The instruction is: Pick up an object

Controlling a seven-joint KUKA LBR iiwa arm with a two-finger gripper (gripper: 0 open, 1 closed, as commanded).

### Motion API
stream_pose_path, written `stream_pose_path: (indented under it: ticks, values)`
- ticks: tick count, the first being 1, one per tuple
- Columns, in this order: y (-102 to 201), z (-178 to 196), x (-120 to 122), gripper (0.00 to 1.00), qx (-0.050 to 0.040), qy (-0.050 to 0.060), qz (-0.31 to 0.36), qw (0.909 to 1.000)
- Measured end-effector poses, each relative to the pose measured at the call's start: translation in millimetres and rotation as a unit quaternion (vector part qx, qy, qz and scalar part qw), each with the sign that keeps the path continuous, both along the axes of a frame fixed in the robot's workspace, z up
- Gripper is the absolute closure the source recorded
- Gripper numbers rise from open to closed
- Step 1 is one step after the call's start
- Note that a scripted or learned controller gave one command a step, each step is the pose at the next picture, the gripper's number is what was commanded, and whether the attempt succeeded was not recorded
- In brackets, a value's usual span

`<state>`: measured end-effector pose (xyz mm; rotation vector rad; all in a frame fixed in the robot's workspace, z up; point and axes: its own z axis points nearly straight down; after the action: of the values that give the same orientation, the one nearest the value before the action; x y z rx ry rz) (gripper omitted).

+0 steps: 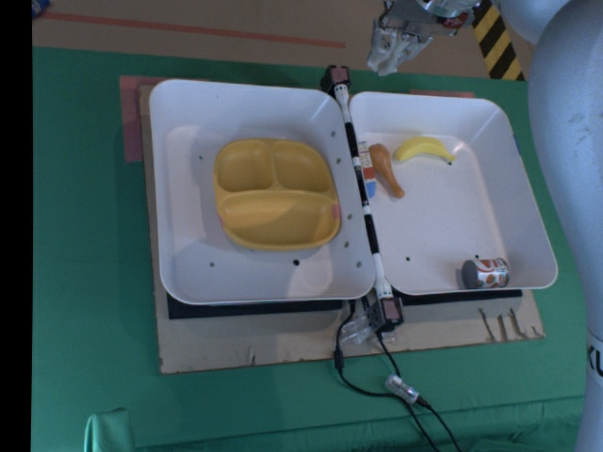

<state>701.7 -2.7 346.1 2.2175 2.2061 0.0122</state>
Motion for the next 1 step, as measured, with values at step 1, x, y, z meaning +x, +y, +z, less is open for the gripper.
stream_pose_path:
  ticks: [1]
  values:
    - [30.6, 30.2, -0.4, 1.0, 0.0004, 0.0, 0.0, 1.0]
